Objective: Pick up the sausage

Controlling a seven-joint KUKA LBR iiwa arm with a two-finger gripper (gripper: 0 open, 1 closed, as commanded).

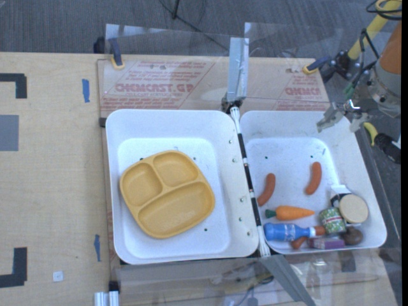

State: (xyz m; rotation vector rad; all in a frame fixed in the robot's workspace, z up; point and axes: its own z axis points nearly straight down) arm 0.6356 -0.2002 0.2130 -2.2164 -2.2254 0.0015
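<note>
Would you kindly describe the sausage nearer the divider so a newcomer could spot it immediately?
Start at the right bin, the one without the yellow plate. Along its left wall, just above the carrot, lies a reddish-brown sausage, slanted. The other sausage sits farther right, toward the arm; this one hugs the divider between the bins.

A: Where is there open room in the right bin [357,152]?

B: Its upper half is bare white floor. One sausage [266,189] lies near the divider at the left, another sausage [313,178] to its right, well apart, with clear floor between and above them.

A: And the crowding?

B: Along the lower edge: a carrot [294,213], a blue bottle [287,232], a small can [332,220] and a round lid [353,208] packed in the lower right corner. The carrot sits just below the left sausage.

A: The left bin [121,132]?

B: A yellow divided plate [167,192] covers its middle; only margins remain.
</note>
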